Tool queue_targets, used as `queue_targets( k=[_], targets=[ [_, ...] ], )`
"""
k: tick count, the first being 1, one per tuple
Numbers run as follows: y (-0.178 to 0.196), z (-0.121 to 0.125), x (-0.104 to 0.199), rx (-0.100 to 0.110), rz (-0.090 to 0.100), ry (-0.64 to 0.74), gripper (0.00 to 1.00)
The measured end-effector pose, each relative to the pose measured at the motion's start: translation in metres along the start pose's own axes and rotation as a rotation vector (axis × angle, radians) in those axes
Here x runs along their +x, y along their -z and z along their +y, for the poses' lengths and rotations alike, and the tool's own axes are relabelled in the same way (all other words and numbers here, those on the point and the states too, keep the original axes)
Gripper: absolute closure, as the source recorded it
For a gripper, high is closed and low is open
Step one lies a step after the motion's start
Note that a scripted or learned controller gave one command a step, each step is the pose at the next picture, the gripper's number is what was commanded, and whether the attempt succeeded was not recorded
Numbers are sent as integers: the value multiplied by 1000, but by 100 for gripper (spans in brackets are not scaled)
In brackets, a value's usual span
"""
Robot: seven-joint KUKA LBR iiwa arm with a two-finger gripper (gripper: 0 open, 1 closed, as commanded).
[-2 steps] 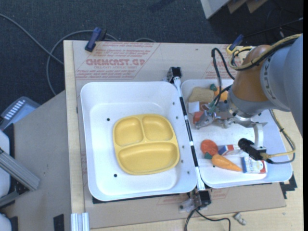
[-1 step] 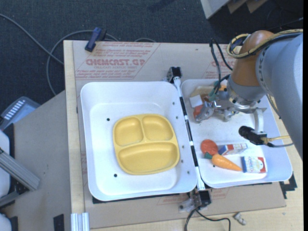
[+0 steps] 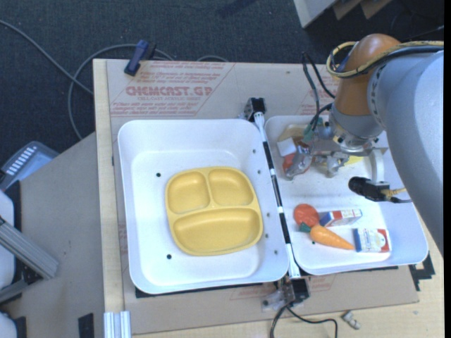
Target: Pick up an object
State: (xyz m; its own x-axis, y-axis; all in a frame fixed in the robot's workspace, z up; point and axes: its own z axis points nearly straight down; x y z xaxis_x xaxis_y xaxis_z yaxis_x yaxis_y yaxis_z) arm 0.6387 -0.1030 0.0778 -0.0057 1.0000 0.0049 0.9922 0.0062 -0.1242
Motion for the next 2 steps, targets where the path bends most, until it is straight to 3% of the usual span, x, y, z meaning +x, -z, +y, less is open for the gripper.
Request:
queue_targets(
  k=[1,2],
  targets=[
    [0,3,-2,9,4,2,0],
    [-3,-77,-5,-123,-5,-7,0]
  ],
)
